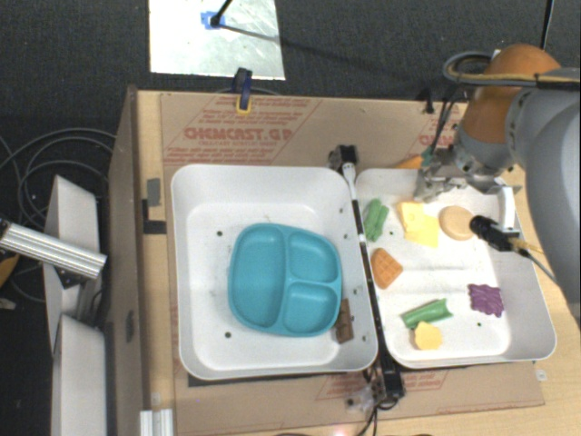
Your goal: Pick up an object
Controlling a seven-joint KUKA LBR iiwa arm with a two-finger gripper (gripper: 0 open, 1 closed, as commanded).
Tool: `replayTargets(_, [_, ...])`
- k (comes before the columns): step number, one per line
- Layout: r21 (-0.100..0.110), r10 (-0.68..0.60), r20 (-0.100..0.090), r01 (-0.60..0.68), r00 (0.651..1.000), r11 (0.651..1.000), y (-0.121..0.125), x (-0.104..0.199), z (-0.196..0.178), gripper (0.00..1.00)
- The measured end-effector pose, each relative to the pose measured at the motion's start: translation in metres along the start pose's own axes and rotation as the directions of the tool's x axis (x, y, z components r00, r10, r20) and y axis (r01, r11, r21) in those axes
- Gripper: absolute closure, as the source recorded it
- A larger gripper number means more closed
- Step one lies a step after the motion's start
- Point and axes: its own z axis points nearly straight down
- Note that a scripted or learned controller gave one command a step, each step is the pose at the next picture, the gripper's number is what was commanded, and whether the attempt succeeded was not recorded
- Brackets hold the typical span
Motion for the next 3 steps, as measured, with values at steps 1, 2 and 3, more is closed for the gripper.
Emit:
replayTargets(1, [0.002, -0.002, 0.0, 0.002, 1.0, 1.0, 0.0, 0.0, 0.001, 0.0])
replayTargets(2, [0.001, 0.01, 0.004, -0.01, 1.0, 1.0, -0.039, -0.061, 0.014, 0.0])
replayTargets(3, [0.018, 0.011, 0.0, -0.011, 1.0, 1.0, -0.087, -0.068, -0.043, 0.0])
